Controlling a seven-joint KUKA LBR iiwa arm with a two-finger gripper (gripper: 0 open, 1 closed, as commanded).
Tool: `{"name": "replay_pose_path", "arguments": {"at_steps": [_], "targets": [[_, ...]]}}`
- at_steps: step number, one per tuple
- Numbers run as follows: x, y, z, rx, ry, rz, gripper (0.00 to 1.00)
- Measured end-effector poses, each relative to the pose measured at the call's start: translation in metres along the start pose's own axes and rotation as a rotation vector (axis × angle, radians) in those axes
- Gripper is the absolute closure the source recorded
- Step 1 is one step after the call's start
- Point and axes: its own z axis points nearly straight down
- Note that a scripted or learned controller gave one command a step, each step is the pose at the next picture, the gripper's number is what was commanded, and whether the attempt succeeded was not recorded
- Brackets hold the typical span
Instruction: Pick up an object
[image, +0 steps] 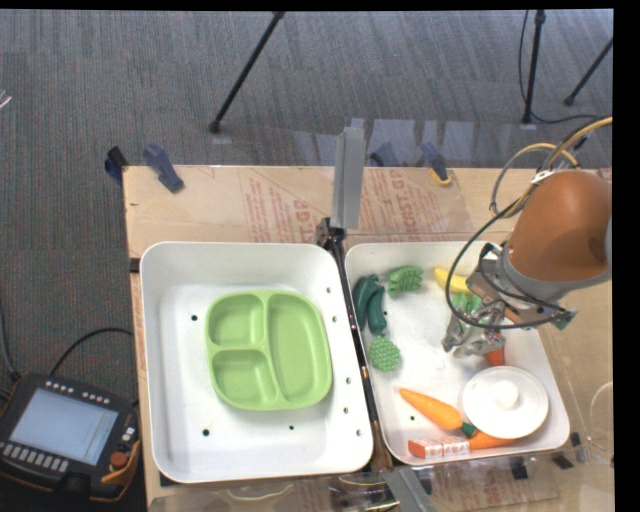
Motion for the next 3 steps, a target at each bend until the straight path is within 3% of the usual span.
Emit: {"name": "replay_pose_path", "arguments": {"at_steps": [1,2,3], "targets": [[0.000,0.000,0.001,-0.001,0.000,0.000,0.00],[-0.002,0.000,-0.010,0.001,-0.004,-0.001,1.00],[-0.002,0.000,-0.010,0.000,-0.004,-0.001,0.00]]}}
